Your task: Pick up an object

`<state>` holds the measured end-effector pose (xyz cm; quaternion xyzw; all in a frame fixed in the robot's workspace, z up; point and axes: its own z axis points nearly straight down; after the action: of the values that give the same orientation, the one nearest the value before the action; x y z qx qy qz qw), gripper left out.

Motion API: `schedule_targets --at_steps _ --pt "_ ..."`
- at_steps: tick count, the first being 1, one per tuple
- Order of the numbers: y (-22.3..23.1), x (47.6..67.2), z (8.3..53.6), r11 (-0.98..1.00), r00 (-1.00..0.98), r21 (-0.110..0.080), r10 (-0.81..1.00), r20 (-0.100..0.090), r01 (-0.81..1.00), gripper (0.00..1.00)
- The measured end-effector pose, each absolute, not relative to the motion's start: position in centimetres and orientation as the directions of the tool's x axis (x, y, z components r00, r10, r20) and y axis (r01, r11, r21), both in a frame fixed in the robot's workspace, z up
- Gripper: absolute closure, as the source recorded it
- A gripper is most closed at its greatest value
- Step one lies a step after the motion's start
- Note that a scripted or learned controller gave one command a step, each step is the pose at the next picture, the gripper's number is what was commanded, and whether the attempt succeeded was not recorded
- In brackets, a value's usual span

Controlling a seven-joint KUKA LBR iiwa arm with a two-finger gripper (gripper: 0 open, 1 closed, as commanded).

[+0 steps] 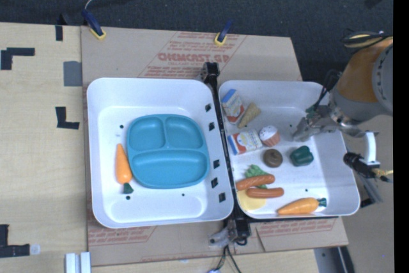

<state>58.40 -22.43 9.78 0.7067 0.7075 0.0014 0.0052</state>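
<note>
— Two bins, and which thing should the gripper [305, 129] take?

— I think the green pepper [301, 155]. It lies in the right bin [332, 198], just near of the gripper, with free floor around it.

— How to do it well?

— Come straight down over its middle, and keep away from the brown round piece [273, 157] at its left.

— Which way does it point?

— It looks almost round, so I cannot tell a long axis. The carrot [299, 206] at the near wall lies left to right, leaves to the right.

— And the tool?

— Open or closed, I cannot tell.

Grey arm [383, 83] with orange band [358, 77], metal-grey wrist.
</note>
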Motion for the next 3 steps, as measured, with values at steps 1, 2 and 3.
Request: schedule_targets --at_steps 1,2,3 --pt "-22.4 58.4 9.8 0.002 -0.002 0.008 1.000 -0.004 1.000 0.00" --pt "-14.2 62.4 8.7 0.003 -0.003 0.006 1.000 0.000 1.000 0.00" --pt "-11.5 56.8 8.7 0.000 0.000 0.003 1.000 -0.002 1.000 0.00"
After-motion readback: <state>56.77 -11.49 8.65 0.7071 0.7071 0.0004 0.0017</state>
